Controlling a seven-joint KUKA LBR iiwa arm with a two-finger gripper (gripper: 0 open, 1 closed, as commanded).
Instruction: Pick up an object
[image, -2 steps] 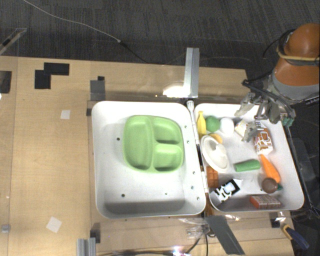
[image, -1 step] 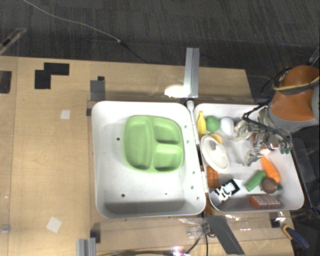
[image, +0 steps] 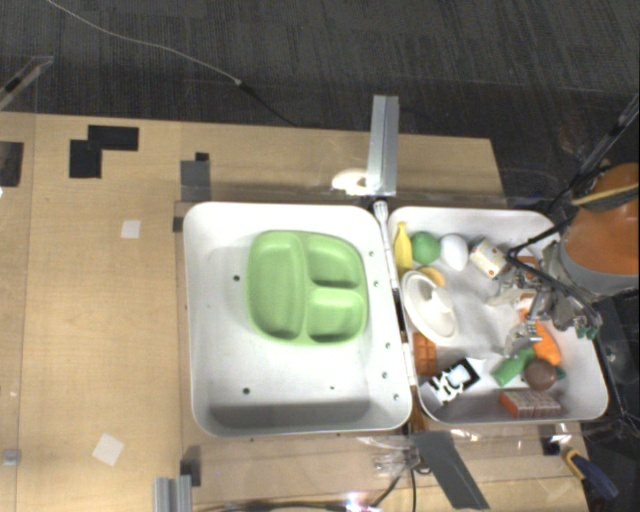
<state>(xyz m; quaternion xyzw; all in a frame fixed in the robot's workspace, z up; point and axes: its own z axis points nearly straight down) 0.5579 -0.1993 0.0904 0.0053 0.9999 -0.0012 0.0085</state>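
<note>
My gripper (image: 528, 332) hangs low over the right side of the right bin (image: 470, 415), on the grey arm with its orange band (image: 603, 235). Just beside and below it lie an orange carrot (image: 548, 347), a green piece (image: 509, 369) and a brown ball (image: 540, 375). The wrist and cables hide what sits directly under the gripper. I see nothing clearly held.
The right bin also holds a banana (image: 402, 246), a green ball (image: 426, 247), a white egg (image: 455, 250), a white cup (image: 430, 306), a white-and-orange cylinder (image: 488, 259), a black-and-white item (image: 452, 378) and a brown block (image: 530, 404). A green divided plate (image: 305, 286) lies in the left bin (image: 215, 380).
</note>
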